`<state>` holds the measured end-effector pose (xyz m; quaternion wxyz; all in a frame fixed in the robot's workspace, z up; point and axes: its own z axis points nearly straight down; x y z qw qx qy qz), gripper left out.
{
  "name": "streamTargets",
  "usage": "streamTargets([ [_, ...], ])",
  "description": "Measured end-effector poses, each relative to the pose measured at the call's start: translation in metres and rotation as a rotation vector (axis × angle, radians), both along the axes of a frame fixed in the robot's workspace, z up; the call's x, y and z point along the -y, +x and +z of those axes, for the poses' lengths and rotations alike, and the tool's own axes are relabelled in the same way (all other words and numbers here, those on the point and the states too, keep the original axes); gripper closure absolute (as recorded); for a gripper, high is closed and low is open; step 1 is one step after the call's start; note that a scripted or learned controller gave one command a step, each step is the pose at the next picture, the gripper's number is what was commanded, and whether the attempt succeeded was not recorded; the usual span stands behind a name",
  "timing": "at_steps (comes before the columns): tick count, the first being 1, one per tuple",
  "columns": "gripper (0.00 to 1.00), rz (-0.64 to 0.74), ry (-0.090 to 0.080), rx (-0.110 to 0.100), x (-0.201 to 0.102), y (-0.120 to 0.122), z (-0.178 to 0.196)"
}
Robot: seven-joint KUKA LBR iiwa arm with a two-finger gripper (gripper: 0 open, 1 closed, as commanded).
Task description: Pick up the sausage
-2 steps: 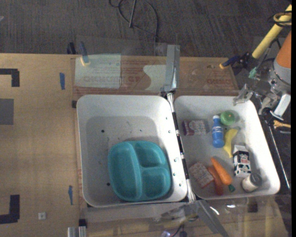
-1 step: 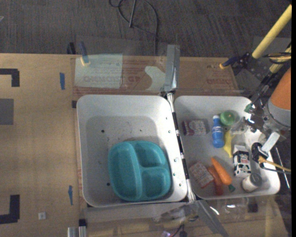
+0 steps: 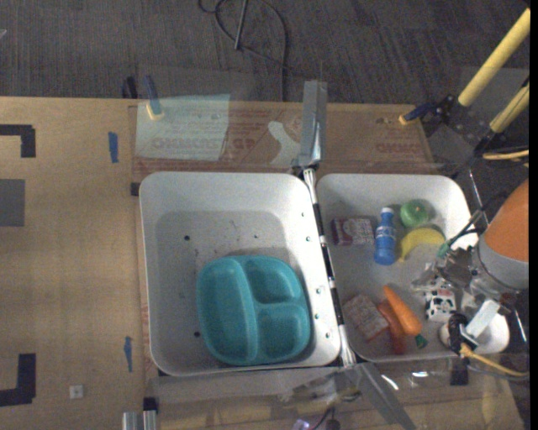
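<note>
Sausage [image 3: 392, 327] lying in the right bin [image 3: 363, 195], lower middle, beside the carrot [image 3: 404, 312].
Gripper [image 3: 450, 296] is seen at the frame's right edge above that bin; its finger state cannot be told.

A robot lab: pale wooden bench [image 3: 67, 277] with blue tape marks [image 3: 113, 146], two shallow white plastic bins [image 3: 160, 252], loose black cables [image 3: 252, 25].

Soft overhead light, slightly blurry, glare on clear sheet [image 3: 189, 126]
</note>
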<state>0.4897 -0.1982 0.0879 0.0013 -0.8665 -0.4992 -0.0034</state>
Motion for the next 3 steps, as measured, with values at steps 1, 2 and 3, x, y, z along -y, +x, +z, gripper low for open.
streamTargets([
  [1, 1.00, -0.007, -0.007, 0.001, 0.004, -0.001, 0.010],
  [2, 1.00, 0.309, -0.010, 0.007, -0.081, 0.012, 0.002],
  [3, 1.00, -0.204, -0.005, -0.008, -0.216, 0.036, 0.096],
])
